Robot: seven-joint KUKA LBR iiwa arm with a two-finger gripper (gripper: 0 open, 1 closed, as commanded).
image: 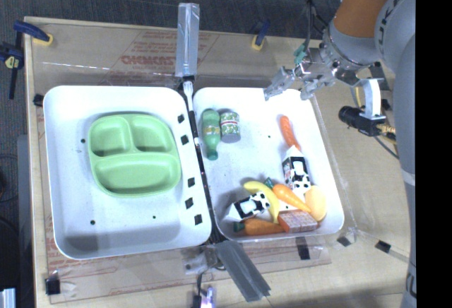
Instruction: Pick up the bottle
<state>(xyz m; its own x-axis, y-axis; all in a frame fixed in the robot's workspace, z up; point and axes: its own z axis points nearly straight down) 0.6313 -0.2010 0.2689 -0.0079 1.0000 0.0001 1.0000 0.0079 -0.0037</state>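
Observation:
A green bottle (210, 131) lies on its side in the right bin (321, 151), close to the bin's left wall near the back. My gripper (293, 84) hovers over the back right corner of that bin, well to the right of the bottle. Its fingers are spread and nothing is between them.
A small green can (230, 126) lies against the bottle's right side. A carrot (287, 131) and a black-and-white carton (297, 173) lie further right. A banana (260, 193), more carrots and a block crowd the front. The left bin holds a green divided plate (134, 153).

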